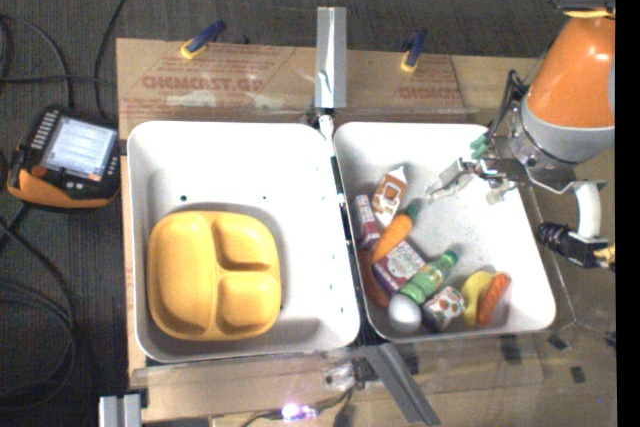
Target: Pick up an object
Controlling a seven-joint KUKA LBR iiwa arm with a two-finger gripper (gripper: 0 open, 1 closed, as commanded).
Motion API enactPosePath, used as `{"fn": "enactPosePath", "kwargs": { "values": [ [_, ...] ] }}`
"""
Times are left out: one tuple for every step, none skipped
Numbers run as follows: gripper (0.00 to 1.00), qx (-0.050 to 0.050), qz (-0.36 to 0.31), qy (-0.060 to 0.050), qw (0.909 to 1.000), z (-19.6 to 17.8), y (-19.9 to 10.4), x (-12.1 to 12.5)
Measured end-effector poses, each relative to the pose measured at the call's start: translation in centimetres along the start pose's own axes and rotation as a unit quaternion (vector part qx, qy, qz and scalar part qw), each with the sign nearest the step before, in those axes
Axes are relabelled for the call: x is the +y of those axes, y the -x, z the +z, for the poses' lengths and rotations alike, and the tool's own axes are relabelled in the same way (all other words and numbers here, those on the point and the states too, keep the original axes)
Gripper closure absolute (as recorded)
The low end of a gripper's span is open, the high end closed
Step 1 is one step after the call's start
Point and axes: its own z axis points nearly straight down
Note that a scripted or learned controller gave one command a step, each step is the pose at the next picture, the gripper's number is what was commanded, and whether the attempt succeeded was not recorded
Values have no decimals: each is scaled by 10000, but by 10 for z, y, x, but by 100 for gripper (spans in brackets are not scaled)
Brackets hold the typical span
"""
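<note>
On dark carpet I saw a cardboard-topped bench [250,80] with two bins. Left bin [160,150] held a yellow tray [213,272]; toys clustered at 6 o'clock in the right bin [520,255]. Arm [570,95] reached from 3 o'clock, gripper [462,177] spread open, holding nothing, above that bin's 1 o'clock corner.

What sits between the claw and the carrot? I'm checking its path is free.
In the camera view, bare white bin floor separates the claw from the carrot; the carton stands just beside that line.
</note>
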Motion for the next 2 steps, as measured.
{"fn": "enactPosePath", "kwargs": {
  "values": [
    [0,-19,-419,171,9990,125,-21,51],
    [0,-30,-488,341,9982,131,-11,25]
  ]
}}
